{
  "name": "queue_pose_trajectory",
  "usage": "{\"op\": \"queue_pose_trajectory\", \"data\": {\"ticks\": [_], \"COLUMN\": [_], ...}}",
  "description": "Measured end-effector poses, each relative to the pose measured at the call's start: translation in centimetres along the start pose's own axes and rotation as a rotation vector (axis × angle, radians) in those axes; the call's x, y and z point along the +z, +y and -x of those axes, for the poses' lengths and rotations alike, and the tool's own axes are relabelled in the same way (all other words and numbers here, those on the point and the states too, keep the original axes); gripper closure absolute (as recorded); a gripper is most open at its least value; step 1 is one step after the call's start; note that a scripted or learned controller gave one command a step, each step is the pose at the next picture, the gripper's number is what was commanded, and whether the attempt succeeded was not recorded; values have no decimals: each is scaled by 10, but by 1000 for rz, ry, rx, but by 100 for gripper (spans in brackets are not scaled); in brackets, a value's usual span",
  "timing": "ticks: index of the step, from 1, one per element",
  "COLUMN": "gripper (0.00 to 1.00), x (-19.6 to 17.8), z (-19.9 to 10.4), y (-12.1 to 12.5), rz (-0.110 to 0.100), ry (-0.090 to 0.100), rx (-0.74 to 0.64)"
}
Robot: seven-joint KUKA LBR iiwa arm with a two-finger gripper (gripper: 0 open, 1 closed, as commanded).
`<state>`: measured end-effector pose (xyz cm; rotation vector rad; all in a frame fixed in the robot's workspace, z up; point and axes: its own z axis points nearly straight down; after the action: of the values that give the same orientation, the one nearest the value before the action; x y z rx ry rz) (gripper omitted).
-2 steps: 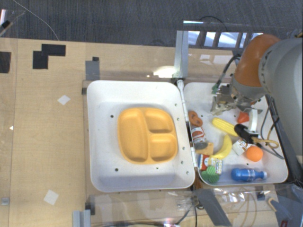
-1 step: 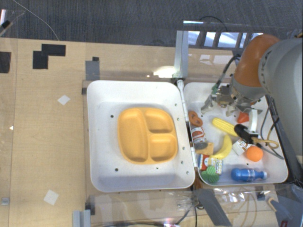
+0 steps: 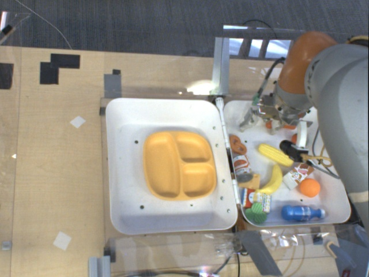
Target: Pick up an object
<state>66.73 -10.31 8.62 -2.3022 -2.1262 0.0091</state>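
Gripper (image 3: 266,115) hangs over the right bin's (image 3: 340,209) far end, finger state indeterminate; corn cob (image 3: 275,154) lies just nearward, long axis slanting left-far to right-near.

From my screen, the arm (image 3: 334,97) runs off the frame at 3 o'clock, so I see none of its base. Its wrist covers the 1 o'clock corner of the right bin (image 3: 346,209), and I cannot tell what lies beneath it. The gripper (image 3: 271,117) is a small grey tangle; I cannot make out how its fingers stand. Along the right bin's 9 o'clock wall, several small packets (image 3: 242,169) overlap, too small for me to name. A green item (image 3: 258,212) at 6 o'clock is half tucked under the banana (image 3: 272,180). The label on the blue bottle (image 3: 302,213) is unreadable.
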Motion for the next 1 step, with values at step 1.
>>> {"op": "queue_pose_trajectory", "data": {"ticks": [1], "gripper": [0], "x": [-2], "z": [-16], "y": [-35], "rz": [18], "ry": [1], "rx": [196]}}
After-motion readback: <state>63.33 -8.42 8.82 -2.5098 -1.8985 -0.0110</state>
